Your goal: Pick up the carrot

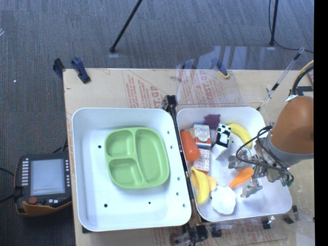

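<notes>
1. The carrot (242, 177) is seen in the right bin (256, 116), lying slantwise on the bin floor towards the right of the heap of things.
2. The gripper (249, 174) is lowered over the carrot, with one finger above its upper end and another just below and to the right; the carrot is seen lying between the parted fingers, though whether they press on it cannot be told.
3. A white round object (223, 200) rests just beside the carrot's lower tip, to its left and nearer the front wall.
4. Two bananas are present: one (202, 184) left of the carrot by the bin's left wall, another (239, 132) behind it near the back.
5. A red-orange piece (189, 145), two small cartons (202, 135), a purple item (212, 120) and a black-and-white item (223, 135) are crowded in the back-left part, apart from the carrot.
6. The left bin (87, 188) bears a green divided plate (137, 156).
7. A handheld pendant (45, 181) lies on the floor left of the bench.
</notes>
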### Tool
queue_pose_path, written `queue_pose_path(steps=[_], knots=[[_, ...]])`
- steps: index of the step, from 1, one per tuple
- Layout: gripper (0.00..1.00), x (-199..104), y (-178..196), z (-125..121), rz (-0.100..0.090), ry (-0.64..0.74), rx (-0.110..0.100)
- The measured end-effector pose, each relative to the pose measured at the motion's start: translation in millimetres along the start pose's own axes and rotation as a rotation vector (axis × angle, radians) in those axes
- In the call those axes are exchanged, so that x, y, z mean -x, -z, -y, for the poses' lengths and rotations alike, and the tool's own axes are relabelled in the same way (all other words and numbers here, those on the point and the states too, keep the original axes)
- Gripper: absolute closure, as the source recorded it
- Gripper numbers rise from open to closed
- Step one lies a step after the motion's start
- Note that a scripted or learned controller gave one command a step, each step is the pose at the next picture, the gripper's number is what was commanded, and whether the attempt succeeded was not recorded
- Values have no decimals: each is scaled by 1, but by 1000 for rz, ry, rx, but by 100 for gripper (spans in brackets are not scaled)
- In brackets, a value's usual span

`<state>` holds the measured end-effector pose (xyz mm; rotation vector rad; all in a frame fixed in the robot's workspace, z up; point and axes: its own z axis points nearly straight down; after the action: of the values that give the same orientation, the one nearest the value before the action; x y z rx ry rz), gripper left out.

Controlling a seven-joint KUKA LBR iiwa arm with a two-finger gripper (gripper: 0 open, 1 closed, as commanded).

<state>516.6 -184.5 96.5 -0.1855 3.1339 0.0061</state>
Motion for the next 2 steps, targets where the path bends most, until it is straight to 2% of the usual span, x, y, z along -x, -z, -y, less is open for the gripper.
queue_pose_path(steps=[1, 2], knots=[[100, 2, 10, -2, 3, 5, 2], [100, -32, -10, -1, -4, 136, 0]])
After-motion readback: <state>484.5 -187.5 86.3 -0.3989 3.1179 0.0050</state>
